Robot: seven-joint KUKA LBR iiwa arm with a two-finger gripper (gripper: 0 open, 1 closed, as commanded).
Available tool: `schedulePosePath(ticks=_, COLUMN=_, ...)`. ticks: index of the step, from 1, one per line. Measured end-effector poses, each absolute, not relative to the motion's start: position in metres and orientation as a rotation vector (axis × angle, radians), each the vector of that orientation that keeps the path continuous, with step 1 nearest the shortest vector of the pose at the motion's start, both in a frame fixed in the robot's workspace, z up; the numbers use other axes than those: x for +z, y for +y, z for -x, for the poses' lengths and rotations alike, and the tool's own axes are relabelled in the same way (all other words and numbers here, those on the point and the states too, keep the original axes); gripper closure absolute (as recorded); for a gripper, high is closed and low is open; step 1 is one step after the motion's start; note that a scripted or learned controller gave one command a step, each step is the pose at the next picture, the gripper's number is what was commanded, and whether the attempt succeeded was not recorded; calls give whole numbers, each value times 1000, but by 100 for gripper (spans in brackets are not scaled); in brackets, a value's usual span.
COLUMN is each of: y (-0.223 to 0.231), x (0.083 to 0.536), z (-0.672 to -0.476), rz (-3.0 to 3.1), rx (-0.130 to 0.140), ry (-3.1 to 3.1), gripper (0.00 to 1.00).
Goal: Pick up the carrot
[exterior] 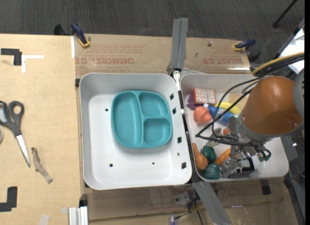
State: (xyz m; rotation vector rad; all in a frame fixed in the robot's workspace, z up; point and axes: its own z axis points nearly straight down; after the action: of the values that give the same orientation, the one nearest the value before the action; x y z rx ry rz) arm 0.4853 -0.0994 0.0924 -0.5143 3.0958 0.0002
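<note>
The carrot (pixel 198 158) looks like the orange tapered piece along the left wall of the right bin (pixel 276 169), with dark green pieces (pixel 211 171) beside it. A second small orange piece (pixel 223 157) lies just left of my gripper (pixel 238 165). The gripper is low in the front part of the right bin, among the toys, under the orange-banded wrist (pixel 270 106). Cables and the wrist hide much of it, and I see nothing clearly held in it.
The left bin (pixel 97 170) holds a teal divided plate (pixel 142 119). In the right bin's back half lie a pink toy (pixel 202 115), a small patterned box (pixel 204 95) and yellow and blue pieces (pixel 227 112). Scissors (pixel 15 124) lie on the bench at left.
</note>
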Motion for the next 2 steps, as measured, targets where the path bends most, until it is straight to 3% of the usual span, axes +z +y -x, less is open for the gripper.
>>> schedulePosePath(ticks=2, y=-96, x=92, z=-486, rz=312, rx=2, ry=3124, gripper=0)
